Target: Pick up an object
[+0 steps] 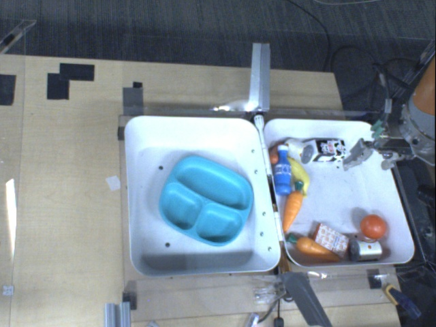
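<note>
Over the right white bin [402, 213], the gripper [355, 154] hovers with fingers spread, holding nothing. Below and left lie a black-and-white packet [327, 148], yellow banana [298, 174] and blue bottle [283, 174]; crowding there risks a glancing, failed grasp.

pale wooden bench [61, 203], dark carpet [136, 12]
</note>
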`<state>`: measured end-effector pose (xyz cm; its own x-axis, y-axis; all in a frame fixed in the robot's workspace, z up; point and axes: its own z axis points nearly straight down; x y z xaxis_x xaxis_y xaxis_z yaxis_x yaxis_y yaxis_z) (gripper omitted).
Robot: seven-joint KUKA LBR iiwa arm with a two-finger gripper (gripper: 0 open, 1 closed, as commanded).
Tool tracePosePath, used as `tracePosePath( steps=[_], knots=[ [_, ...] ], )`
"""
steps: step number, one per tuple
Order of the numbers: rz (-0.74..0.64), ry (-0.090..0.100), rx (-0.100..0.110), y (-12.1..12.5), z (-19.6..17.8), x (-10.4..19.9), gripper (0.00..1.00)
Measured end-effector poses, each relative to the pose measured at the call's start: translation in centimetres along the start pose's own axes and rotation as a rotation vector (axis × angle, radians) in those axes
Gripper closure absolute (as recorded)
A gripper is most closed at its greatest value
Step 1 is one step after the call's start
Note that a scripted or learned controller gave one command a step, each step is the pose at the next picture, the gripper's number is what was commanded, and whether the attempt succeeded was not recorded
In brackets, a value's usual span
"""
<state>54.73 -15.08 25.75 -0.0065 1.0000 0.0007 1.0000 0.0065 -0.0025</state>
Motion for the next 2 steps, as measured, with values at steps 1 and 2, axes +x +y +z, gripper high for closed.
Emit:
tracePosePath(
  steps=[1,2],
  knots=[
    [-0.121,-0.001,-0.004,1.9,1.9,-1.9,0.0],
    [-0.143,0.0,-0.002,-3.7,16.4,-3.7,0.0]
  ],
)
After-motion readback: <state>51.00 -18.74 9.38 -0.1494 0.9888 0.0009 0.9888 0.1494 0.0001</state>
